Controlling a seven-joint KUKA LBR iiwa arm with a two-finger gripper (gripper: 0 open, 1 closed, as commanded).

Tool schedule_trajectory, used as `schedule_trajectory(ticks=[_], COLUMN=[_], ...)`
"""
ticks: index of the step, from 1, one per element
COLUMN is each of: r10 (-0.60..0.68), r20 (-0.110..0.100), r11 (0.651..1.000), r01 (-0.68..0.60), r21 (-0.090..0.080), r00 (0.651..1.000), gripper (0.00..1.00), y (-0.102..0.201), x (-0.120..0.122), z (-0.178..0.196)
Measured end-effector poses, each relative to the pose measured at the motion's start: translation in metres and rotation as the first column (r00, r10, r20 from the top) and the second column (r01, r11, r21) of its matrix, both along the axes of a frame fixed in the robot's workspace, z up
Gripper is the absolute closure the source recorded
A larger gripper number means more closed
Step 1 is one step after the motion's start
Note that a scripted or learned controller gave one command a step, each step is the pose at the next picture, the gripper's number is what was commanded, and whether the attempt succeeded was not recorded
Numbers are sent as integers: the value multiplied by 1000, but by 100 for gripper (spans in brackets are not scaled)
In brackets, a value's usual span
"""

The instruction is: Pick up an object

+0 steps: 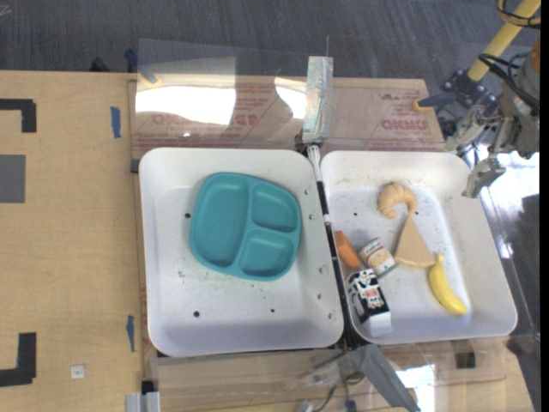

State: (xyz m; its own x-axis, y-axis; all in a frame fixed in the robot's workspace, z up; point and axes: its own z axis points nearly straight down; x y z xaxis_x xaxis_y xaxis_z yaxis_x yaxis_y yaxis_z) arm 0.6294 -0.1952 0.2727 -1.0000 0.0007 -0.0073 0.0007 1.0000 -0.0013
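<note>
Left bin (pixel 163 316): teal tray (pixel 244 226). Right bin (pixel 489 269): croissant (pixel 396 197), wedge (pixel 413 245), banana (pixel 447 287), carrot (pixel 346 250), small carton (pixel 369 293). Gripper (pixel 482 174) over right bin's far corner.

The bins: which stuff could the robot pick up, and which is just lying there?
Could pick up: croissant, banana, wedge, carrot, small can, black-and-white carton, all in the right bin.

Just there: teal plate in the left bin, cardboard.
</note>
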Motion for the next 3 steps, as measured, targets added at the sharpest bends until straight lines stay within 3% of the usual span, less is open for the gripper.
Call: schedule_trajectory(ticks=[1, 2, 3], r10=[-366, -643, -958], r20=[-14, 0, -3], r11=[931, 766, 286], r01=[366, 643, 958], r21=[2, 6, 10], r00=[930, 766, 286], gripper=[0, 0, 0], y=[11, 38, 88], x=[5, -39, -107], z=[-131, -184, -184])
